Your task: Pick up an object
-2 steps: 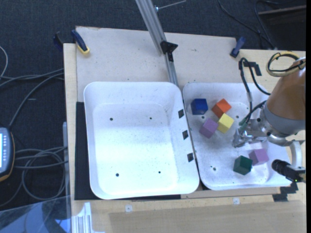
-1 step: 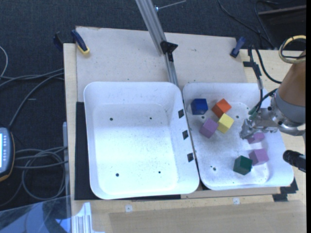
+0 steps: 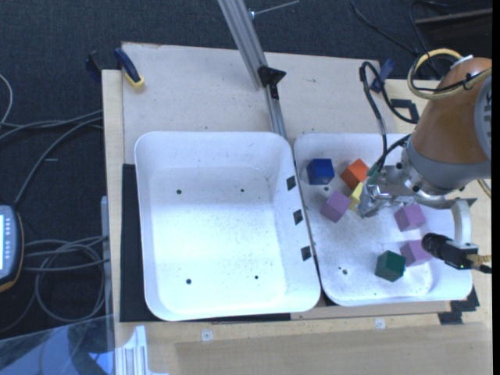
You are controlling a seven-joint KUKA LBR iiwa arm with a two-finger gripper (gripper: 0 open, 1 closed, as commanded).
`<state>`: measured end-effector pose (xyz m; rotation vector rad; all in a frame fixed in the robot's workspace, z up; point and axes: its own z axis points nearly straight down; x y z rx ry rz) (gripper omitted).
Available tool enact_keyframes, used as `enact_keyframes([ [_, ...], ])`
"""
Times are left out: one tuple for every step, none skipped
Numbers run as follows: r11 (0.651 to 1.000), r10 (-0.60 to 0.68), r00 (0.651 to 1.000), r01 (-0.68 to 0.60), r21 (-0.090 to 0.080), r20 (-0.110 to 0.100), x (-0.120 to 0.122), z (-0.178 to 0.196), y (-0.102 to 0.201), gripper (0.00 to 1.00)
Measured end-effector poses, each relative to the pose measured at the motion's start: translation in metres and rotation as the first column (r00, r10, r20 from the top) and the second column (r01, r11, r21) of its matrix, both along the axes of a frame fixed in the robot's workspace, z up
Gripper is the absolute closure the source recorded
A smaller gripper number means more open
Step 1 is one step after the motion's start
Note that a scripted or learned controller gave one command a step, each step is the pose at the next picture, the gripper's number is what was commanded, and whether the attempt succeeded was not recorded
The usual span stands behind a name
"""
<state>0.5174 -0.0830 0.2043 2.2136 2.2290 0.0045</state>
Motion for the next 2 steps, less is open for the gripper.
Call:
enact_keyframes([
  [1.000,0.001,1.000,-0.001,0.000,0.001,0.015,0.018,0.052,1.00],
  [1.000,0.001,1.000,-0.001,0.001,0.001,0.028,0.034,0.108,1.00],
])
